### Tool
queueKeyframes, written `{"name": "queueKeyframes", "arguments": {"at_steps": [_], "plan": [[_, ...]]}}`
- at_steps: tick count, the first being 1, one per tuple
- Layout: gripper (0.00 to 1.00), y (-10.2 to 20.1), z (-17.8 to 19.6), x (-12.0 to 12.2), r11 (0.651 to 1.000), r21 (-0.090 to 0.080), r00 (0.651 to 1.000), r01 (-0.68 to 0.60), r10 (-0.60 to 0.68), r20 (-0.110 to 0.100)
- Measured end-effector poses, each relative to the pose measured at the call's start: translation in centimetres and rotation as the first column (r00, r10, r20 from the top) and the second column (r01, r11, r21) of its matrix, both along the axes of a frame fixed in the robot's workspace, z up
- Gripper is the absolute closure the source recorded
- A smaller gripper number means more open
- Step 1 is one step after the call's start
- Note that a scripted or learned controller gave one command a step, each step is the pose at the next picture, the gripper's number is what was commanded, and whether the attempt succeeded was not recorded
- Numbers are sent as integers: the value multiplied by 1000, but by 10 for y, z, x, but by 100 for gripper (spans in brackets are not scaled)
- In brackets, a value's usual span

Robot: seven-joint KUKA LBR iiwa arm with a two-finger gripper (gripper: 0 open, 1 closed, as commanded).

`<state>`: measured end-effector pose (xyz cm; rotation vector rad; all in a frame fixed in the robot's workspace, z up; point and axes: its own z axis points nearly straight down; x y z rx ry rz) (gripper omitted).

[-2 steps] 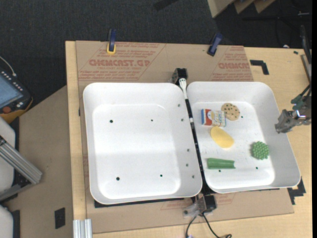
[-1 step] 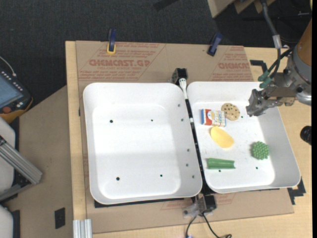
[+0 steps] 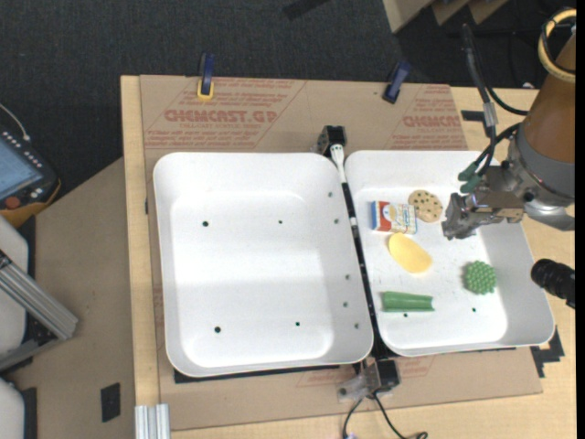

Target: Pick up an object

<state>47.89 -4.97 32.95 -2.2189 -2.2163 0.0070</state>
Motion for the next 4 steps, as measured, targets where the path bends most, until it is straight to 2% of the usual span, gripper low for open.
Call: {"name": "queueKeyframes", "arguments": {"at_steps": [1, 2, 3, 4], "plan": [[100, 65, 32, 1, 1000, 0, 1000, -8, 8, 13], [100, 85, 18, 60, 1000, -2, 1000, -4, 4, 11], [100, 117, 38, 60, 1000, 0, 1000, -5, 5, 12], [100, 139, 19, 39, 1000, -1, 1000, -4, 4, 2]]}}
